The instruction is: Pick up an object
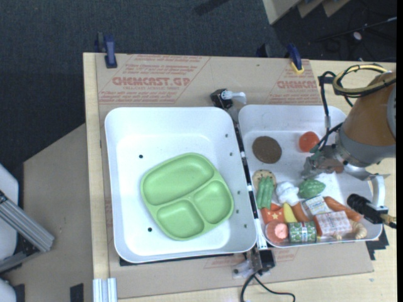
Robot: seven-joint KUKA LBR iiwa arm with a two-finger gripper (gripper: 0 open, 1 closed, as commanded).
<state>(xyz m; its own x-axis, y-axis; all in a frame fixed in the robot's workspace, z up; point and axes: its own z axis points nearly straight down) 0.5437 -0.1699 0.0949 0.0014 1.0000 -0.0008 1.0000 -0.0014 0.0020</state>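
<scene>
The surface (157,80) carries 2 shallow white bins side by side. The left bin (126,143) holds 1 green divided plate (186,195) with 3 compartments, lying near the bin's centre.

The right bin (283,115) holds the loose items. A brown disc (267,148) lies near its far left corner, and a red-orange tomato-like piece (308,141) sits beside it toward the far right. The remaining toy foods cluster along the near edge: a green cucumber-like piece (265,191) against the left wall, a white item (286,191), a green leafy piece (312,187), and a small packaged box (332,221) near the near right corner.

The arm enters over the right bin's right edge. The claw (321,164) sits low, just above the green leafy piece; whether it is released or clenched cannot be determined.
</scene>
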